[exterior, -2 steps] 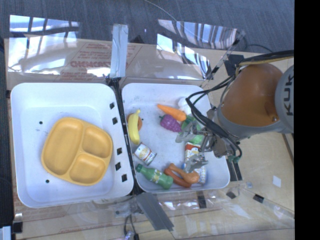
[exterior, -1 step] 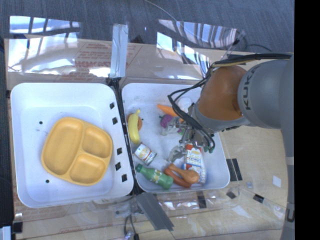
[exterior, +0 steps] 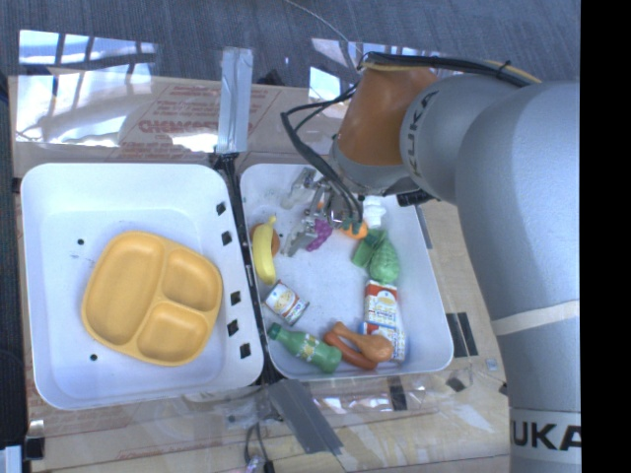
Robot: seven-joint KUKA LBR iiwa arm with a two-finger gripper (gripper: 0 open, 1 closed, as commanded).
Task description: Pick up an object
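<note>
In the camera view, the claw [exterior: 308,215] is seen low inside the right bin [exterior: 434,294], in its upper left part, with the purple grape cluster [exterior: 317,233] touching or just beside its tips. Whether the metal fingers are spread or closed cannot be told here; they are blurred together with the grapes, and nothing can be said to be held.

The step in hand is judged to be the closing-in on a pick among the crowded items. The grapes are the nearest candidate, and a good grasp would be made by centring the tips over the cluster before closing, since the banana [exterior: 263,251] lies just to the left against the bin wall and could be nudged. The small orange piece [exterior: 355,231] and the green vegetable [exterior: 381,260] are near on the right and should be kept clear. A straight vertical lift would be preferred, so that the small can [exterior: 285,303], the green bottle [exterior: 308,347], the sauce bottle [exterior: 382,315] and the carrot [exterior: 360,343] further down are not disturbed.

The arm [exterior: 493,175] is reached in from the right, its orange band [exterior: 380,116] bent over the bin's upper edge and the wrist pitched downward to the left. The left bin [exterior: 59,195] bears only a yellow divided plate [exterior: 150,297], well apart from the claw.
</note>
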